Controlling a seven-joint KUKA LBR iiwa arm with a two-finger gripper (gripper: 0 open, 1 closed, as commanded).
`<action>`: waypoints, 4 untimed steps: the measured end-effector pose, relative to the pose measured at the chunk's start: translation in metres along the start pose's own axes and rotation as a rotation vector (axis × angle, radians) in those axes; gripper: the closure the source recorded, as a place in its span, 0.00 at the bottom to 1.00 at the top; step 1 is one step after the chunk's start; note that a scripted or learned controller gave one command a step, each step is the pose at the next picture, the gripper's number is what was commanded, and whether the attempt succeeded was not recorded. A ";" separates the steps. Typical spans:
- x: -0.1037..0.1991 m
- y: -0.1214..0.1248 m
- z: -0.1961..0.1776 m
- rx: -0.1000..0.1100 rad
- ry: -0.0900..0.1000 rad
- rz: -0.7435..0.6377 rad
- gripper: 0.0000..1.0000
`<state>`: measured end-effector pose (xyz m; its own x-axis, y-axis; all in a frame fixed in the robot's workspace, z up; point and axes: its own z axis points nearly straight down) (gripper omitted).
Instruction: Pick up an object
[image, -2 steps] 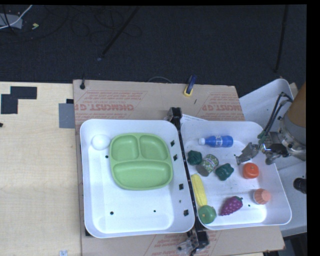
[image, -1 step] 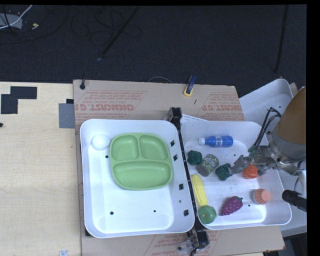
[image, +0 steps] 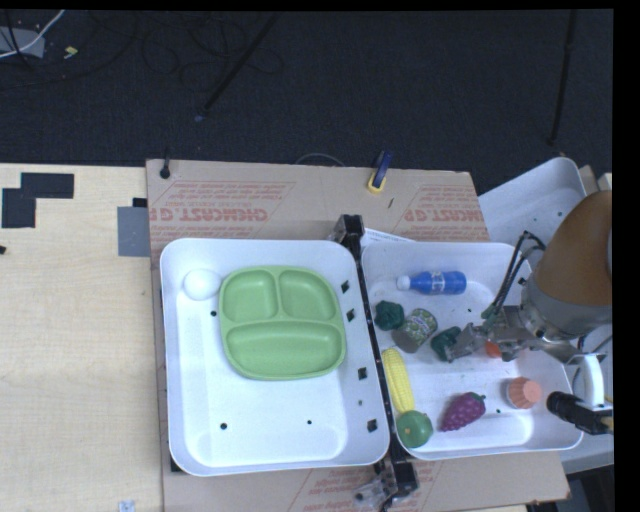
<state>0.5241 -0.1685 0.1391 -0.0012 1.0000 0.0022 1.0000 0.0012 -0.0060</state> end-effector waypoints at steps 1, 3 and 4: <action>0.002 0.000 0.053 -0.001 0.000 0.000 0.00; 0.005 -0.001 -0.002 -0.006 -0.002 0.001 1.00; 0.004 0.006 -0.046 -0.007 -0.002 0.001 1.00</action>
